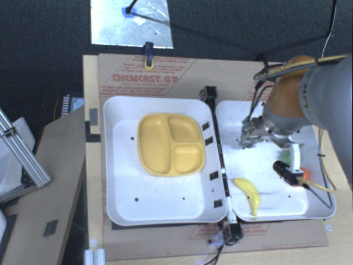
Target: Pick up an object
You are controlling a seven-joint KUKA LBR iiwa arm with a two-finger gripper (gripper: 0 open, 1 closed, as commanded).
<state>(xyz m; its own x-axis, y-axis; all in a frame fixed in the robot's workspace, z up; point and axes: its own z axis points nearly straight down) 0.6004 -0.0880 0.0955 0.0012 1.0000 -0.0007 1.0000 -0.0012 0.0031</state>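
A yellow banana (pixel 249 192) lies near the front left of the right bin (pixel 276 210). My gripper (pixel 246 139) points down over the back left part of that bin, a good way behind the banana and apart from it. A small green thing (pixel 283 155) and a small orange thing (pixel 305 175) lie to the gripper's right, partly hidden by the wrist. A yellow divided plate (pixel 170 144) rests in the middle of the left bin (pixel 121 203).
A black divider strip (pixel 216 148) with clips runs between the two bins. The grey arm (pixel 325 93) with its orange band crosses the back right corner of the right bin. The floor around the banana is bare white.
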